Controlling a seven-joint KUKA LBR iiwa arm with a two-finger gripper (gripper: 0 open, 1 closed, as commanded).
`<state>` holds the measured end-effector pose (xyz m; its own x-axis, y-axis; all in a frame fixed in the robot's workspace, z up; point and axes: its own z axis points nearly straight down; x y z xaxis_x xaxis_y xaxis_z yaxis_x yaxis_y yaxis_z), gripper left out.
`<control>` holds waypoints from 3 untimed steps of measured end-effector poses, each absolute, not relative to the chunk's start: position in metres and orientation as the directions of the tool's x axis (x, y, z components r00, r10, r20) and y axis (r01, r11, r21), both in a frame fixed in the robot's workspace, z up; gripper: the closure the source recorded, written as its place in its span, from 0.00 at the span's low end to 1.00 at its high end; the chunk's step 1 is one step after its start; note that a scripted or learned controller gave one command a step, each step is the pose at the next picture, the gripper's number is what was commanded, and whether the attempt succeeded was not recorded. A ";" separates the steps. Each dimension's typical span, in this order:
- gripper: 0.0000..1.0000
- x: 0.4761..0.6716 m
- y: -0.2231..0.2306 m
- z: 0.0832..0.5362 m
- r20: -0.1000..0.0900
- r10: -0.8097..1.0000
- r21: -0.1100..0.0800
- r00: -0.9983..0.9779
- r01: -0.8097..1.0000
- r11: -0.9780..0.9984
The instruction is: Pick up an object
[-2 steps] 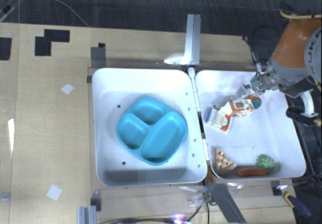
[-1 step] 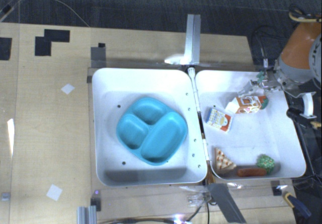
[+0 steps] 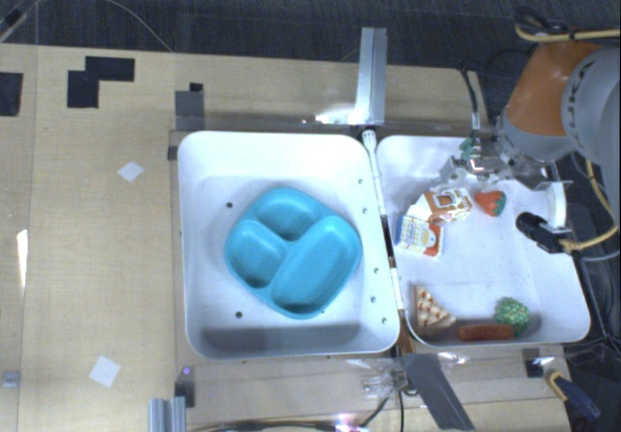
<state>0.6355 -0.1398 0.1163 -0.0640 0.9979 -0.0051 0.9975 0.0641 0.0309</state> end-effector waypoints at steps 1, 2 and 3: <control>0.00 0.622 -0.188 0.110 -0.014 0.982 0.049 -0.189 0.981 0.189; 0.00 0.643 -0.192 0.088 -0.005 0.952 0.008 -0.306 0.952 0.306; 0.00 0.595 -0.116 0.098 0.000 1.000 0.006 -0.020 1.000 0.020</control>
